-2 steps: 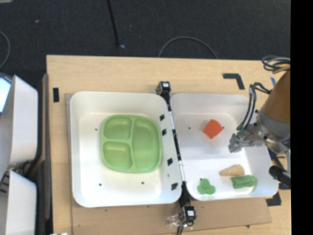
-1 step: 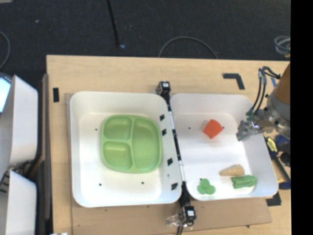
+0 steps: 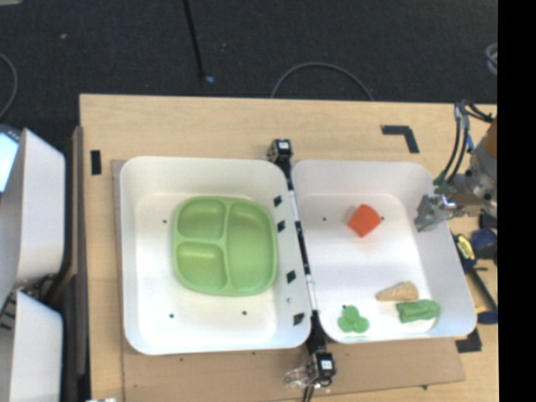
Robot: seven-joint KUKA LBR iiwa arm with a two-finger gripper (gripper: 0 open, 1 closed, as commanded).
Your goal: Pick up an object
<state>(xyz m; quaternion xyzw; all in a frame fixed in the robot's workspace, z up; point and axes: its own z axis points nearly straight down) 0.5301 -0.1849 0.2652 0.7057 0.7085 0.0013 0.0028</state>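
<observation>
The right bin (image 3: 335, 178) holds an orange-red block (image 3: 364, 220) near its middle. Along the bin's front lie a tan wedge-shaped piece (image 3: 399, 291), a green oblong piece (image 3: 417, 310) and a small green clustered piece (image 3: 353, 320). My gripper (image 3: 431, 210) hangs at the right rim of this bin, some way right of the orange-red block, with the arm entering from the right edge. Nothing shows between its fingers.
The left bin (image 3: 142, 182) bears a light green divided plate (image 3: 224, 244). A hinged divider with black clips (image 3: 295, 249) runs between the two bins. Bare wooden bench (image 3: 209, 124) lies behind the bins, and white boxes (image 3: 33, 216) stand at the far left.
</observation>
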